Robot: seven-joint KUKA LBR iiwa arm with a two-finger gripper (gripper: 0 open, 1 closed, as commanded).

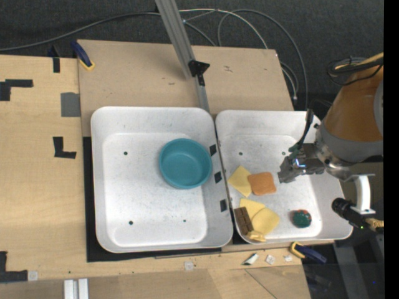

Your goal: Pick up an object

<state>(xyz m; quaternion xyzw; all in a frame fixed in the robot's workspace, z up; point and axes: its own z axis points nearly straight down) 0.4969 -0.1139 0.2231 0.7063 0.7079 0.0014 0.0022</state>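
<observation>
Nearness first: jaws down inside the right bin [262, 116], close to its right-hand wall and about midway along it, at the end of the grey and orange arm [352, 126] reaching in from the view's right. Whether apart or together: cannot tell, too dark and too small against the wrist. Nothing seen clamped between them.

Closest candidate by a clear margin: orange-brown square piece [262, 184], flat on the bin floor, just beside the jaws toward the view's left and a touch nearer the front edge. No real long axis, nearly square, edges roughly in line with the bin walls, so probably no favoured closing direction. Touches or overlaps a pale yellow slice [239, 180] on its left side, which could mean a grasp catching both.

Other choices farther off: dark green round object [302, 218] near the front right corner, alone, toward the front of the bin from the jaws; more yellow slices [260, 215] and a brown bar [243, 220] bunched at the front left corner, the bar lying lengthwise along the bin's left wall. Well apart, in the left bin [149, 112]: teal bowl [184, 162], upright.

Judged from this: short shift leftward and slightly forward, then straight down on the square piece; nothing picked up yet
</observation>
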